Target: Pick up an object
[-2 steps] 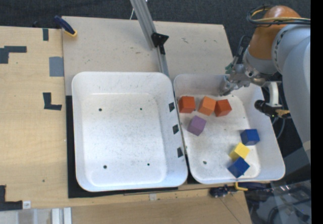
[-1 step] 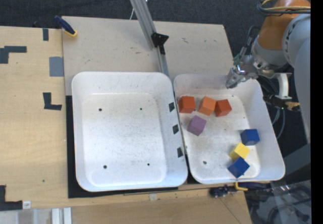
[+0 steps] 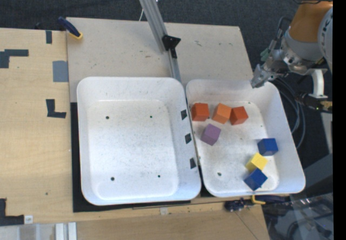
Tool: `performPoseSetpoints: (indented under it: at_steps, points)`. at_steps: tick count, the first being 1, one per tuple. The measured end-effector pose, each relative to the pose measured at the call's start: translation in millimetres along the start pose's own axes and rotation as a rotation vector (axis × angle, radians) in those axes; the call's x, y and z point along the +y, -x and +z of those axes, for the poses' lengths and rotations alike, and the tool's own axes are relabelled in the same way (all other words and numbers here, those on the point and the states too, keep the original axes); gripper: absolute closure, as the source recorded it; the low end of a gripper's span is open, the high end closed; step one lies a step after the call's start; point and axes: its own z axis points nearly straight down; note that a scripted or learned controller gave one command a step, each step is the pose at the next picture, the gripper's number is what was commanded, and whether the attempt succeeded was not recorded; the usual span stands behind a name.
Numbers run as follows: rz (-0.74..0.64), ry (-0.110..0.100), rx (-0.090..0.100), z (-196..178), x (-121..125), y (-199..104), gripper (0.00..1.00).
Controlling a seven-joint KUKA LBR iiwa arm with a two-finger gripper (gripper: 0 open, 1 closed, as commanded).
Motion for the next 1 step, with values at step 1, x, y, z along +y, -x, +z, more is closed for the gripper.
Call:
performPoseSetpoints:
  at_steps: [1]
  points:
    - [-0.001, -0.004, 0.001, 0.7, 0.3, -0.6, 1.0]
